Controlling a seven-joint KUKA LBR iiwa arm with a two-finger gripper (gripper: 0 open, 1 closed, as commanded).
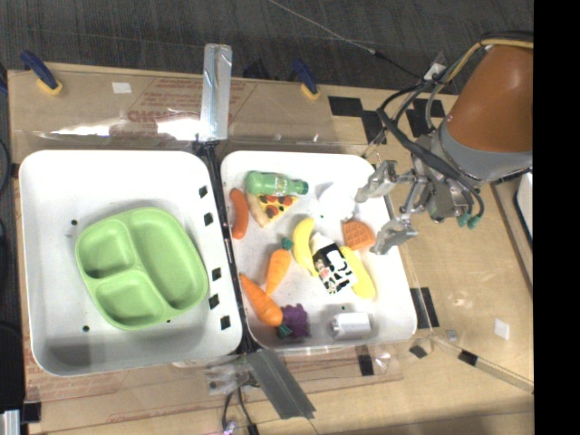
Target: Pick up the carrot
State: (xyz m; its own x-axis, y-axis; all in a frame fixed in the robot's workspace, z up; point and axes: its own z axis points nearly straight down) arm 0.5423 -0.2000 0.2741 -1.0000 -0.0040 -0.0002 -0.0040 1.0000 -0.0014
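From above, the gripper (388,208) hangs over the right bin's (391,311) right edge, its fingers spread with nothing between them. The carrot (277,268) lies near that bin's middle, beside a banana (304,242). A second carrot (260,301) rests by the left wall. The left bin (45,243) holds a green divided plate (140,265).

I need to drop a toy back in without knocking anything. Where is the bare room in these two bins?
Left bin: bare floor rings the green divided plate, widest along its near edge. Right bin: crowded; carrots, banana, pizza slice and grapes pack it. A small bare patch lies right of the green bottle.
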